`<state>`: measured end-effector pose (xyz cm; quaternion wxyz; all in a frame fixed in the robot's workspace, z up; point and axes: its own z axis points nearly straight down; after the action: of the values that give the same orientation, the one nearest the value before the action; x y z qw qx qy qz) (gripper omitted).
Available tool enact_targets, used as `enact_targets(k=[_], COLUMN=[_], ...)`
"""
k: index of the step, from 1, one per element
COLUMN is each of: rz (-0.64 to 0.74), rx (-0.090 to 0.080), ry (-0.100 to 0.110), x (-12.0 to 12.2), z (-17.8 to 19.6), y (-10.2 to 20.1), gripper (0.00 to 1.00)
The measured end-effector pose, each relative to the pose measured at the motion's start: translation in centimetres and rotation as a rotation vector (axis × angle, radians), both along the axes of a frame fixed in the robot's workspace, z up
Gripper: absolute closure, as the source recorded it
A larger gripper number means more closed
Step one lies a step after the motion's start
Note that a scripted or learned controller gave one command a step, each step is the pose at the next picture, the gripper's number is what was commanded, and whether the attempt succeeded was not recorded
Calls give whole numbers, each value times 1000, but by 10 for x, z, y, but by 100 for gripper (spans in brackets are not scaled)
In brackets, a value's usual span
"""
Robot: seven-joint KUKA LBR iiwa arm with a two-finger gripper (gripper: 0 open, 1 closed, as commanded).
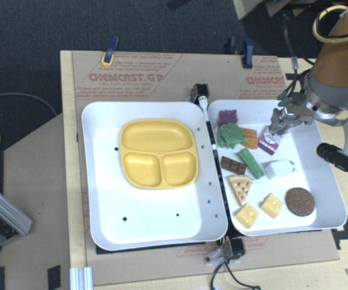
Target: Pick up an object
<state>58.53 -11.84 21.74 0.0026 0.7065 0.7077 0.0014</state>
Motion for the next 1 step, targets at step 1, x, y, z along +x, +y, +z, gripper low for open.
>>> enact_targets(k=[1], rz=[-1], rx=[1], ry=[2], x=[1], z=[8], y=[0], gripper=[100])
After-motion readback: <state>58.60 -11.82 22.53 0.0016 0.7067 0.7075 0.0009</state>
